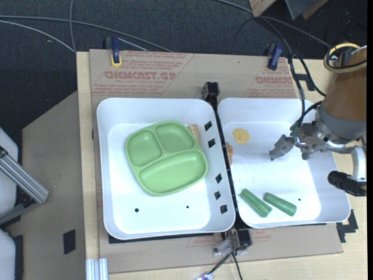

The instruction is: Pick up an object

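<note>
Two green cylinders lie near the front of the right bin (326, 212): one (255, 203) on the left, one (280, 204) just right of it. A small yellow round piece (241, 136) sits at the back left of that bin. My gripper (291, 151) hangs over the middle of the right bin, right of the yellow piece and behind the cylinders. Its fingers (278, 149) are spread open with nothing between them. A green divided plate (167, 158) fills the middle of the left bin (116, 214).
A tan scrap (229, 152) lies against the divider between the bins, and another (194, 132) peeks out behind the plate. Black clips (220, 195) line the divider. Cables run across the back and along the right side beside the arm (347, 98).
</note>
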`<state>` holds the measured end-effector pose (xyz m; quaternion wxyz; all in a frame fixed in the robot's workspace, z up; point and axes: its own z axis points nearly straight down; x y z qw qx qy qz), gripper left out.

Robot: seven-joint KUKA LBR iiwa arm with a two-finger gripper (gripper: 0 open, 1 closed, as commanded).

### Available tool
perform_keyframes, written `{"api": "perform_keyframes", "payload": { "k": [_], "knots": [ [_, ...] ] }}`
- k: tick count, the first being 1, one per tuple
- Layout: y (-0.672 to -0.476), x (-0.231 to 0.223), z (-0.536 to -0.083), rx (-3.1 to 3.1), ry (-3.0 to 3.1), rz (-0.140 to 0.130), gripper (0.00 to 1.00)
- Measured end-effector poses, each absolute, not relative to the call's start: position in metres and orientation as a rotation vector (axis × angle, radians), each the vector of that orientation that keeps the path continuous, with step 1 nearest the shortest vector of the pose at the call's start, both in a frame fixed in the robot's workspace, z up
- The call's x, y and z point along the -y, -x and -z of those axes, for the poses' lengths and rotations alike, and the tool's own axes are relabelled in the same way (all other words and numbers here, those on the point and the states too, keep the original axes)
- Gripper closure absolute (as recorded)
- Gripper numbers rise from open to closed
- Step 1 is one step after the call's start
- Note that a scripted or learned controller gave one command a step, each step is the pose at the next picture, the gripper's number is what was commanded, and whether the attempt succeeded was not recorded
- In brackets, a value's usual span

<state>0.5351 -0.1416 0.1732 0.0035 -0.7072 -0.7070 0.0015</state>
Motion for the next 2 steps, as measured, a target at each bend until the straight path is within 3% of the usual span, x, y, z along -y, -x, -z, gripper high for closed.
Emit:
{"api": "perform_keyframes", "payload": {
  "k": [1,2],
  "knots": [
    [-0.535,0.135,-0.111,2.216,2.216,-0.004,0.00],
    [-0.537,0.136,-0.126,2.220,2.222,0.002,1.00]
  ]
}}
